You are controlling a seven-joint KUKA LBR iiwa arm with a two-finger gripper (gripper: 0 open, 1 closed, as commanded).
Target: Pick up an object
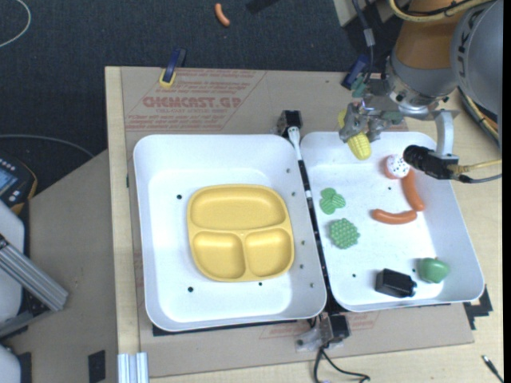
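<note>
Two bins on the counter (pixel 120 214); left bin (pixel 160 294) holds a yellow tray (pixel 239 231); right bin (pixel 463 254) holds green pieces (pixel 331 200), a sausage (pixel 394 216), a die (pixel 396 166), a black block (pixel 394 282) and a green lump (pixel 433 270); gripper (pixel 358 136) at that bin's far left corner, fingers pinching a corn cob (pixel 360 145), which hangs at the bin's rim.
</note>
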